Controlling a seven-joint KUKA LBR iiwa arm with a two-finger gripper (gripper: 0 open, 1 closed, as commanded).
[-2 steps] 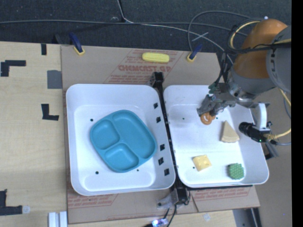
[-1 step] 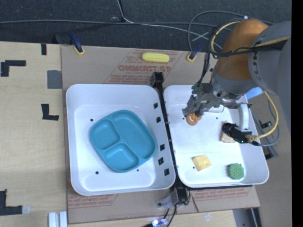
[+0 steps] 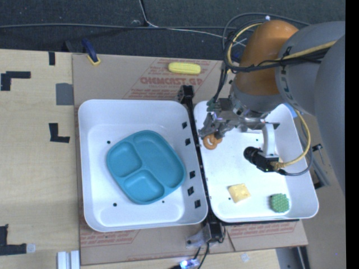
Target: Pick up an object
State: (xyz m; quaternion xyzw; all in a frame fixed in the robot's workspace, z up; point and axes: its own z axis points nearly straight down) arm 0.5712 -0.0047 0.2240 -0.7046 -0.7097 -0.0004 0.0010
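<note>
My gripper (image 3: 212, 132) hangs over the upper left corner of the right bin (image 3: 303, 206), close to the divider between the bins. A small orange ring-shaped piece (image 3: 211, 143) sits right at its fingertips, pinched between the two fingers, and the gripper is shut on it. Lower in the same bin lie a pale yellow block (image 3: 239, 193) and a green textured lump (image 3: 279, 203), both well away from the gripper.
A blue divided plate (image 3: 146, 166) lies in the left bin (image 3: 90, 150). A yellow corn-like toy (image 3: 184, 68) rests on the cardboard behind the bins. The arm's grey and orange body (image 3: 269, 55) and a black cable fitting (image 3: 259, 158) hang over the right bin's upper half.
</note>
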